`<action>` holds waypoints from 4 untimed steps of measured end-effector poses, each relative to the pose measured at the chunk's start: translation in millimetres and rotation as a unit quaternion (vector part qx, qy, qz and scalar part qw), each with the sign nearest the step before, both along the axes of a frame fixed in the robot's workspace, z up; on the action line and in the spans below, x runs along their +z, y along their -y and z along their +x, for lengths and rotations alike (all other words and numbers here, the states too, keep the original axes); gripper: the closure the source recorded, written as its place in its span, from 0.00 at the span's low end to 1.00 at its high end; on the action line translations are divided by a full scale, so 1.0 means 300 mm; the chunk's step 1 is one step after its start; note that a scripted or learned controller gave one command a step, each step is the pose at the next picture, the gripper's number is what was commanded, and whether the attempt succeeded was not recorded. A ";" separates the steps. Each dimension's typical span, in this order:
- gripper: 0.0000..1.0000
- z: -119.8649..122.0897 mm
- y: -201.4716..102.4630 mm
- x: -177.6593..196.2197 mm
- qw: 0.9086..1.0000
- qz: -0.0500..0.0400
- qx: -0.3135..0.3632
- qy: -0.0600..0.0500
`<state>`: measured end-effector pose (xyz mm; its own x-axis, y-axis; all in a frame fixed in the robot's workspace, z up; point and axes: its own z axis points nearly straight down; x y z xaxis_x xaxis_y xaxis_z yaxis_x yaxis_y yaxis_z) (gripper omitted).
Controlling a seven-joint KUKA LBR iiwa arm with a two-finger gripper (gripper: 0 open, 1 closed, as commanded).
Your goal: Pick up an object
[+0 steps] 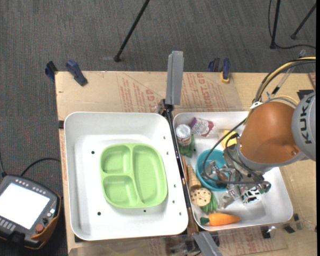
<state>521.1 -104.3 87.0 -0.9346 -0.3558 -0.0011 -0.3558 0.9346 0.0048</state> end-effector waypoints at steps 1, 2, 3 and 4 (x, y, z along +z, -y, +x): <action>0.00 0.156 -0.057 0.002 0.999 -0.001 -0.034 0.001; 0.00 -0.116 0.211 0.012 1.000 -0.004 -0.023 0.005; 0.00 -0.020 0.020 0.000 1.000 0.000 0.010 0.001; 0.00 -0.046 -0.053 0.001 0.998 -0.003 -0.055 0.000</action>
